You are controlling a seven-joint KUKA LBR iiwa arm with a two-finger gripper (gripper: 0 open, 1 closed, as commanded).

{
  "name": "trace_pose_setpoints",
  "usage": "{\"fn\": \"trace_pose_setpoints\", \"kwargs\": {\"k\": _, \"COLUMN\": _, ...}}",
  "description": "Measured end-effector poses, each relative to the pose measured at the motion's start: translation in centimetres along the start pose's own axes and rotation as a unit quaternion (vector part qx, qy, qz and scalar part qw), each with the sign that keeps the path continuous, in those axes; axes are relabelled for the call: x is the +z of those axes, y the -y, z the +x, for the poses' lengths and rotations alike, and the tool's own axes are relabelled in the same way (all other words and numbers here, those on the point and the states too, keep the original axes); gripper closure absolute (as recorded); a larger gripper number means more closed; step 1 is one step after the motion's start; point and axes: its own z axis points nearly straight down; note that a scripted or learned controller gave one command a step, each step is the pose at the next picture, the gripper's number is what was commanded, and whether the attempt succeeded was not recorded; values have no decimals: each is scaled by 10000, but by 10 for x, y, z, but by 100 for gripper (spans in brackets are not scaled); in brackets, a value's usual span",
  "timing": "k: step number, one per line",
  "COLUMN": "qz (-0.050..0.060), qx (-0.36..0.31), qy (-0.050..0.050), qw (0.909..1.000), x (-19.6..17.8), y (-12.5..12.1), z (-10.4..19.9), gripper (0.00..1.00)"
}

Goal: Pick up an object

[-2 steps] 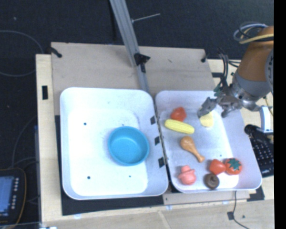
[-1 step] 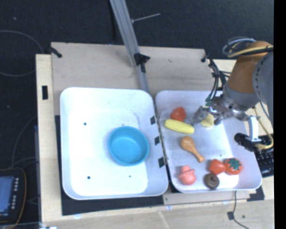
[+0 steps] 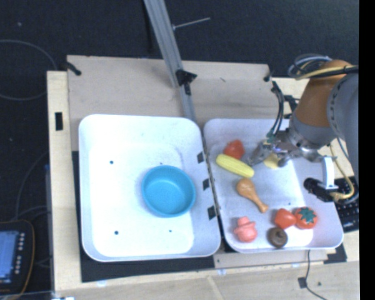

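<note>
The gripper [image 3: 270,153] is seen low beside the corn [image 3: 235,165]; its grip state cannot be told. A centred, straight descent is advised.

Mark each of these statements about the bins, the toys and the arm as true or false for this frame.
1. The blue bowl sits in the left bin. True.
2. The corn cob lies in the left bin. False: it lies in the right bin, near the divide.
3. The gripper is over the right bin's upper part. True.
4. The drumstick is inside the bowl. False: it lies on the right bin's floor, below the corn cob.
5. The tomato is near the right bin's lower right corner. True.
6. The arm reaches in from the left. False: it comes from the right.
</note>
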Motion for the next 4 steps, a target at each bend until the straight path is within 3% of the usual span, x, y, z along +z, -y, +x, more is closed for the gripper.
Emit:
{"fn": "trace_pose_setpoints", "kwargs": {"k": 1, "qz": -44, "qx": 5, "qy": 5, "qw": 10000, "x": -14, "y": -2, "z": -1, "gripper": 100}}
{"fn": "trace_pose_setpoints", "kwargs": {"k": 4, "qz": -35, "qx": -63, "qy": -20, "qw": 10000, "x": -196, "y": 6, "z": -9, "gripper": 100}}
